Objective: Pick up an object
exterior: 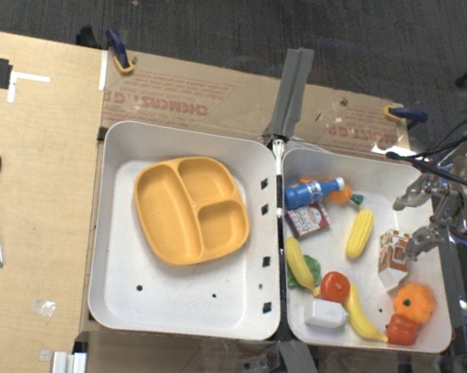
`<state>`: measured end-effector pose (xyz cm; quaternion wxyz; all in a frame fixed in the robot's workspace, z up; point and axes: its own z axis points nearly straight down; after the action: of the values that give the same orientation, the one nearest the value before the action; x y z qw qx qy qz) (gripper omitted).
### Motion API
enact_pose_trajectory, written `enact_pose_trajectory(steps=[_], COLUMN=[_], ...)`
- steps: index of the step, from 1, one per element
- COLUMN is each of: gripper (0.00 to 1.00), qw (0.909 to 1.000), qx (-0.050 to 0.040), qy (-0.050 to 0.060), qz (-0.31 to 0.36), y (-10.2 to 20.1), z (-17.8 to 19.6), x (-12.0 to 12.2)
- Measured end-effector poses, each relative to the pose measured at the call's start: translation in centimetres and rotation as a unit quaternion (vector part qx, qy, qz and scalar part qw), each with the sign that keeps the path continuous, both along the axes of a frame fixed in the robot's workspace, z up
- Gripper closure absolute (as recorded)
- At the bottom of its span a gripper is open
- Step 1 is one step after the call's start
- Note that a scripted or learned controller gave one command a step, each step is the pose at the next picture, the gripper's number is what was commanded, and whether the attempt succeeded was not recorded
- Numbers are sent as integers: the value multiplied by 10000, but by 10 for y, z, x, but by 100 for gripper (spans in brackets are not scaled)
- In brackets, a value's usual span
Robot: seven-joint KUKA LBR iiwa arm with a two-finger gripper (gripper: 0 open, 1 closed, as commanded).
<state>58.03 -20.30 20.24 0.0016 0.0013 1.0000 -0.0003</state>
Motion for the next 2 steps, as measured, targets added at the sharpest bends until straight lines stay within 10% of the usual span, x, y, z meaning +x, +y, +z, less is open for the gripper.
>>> enact_pose_trajectory(steps=[1, 2], gripper=[0, 0], qw=[9994, 9976], qx=[-2, 8], qy=[-2, -1], qz=[-360, -694], y=[-6, 64], z=[-110, -110], x=[-62, -9])
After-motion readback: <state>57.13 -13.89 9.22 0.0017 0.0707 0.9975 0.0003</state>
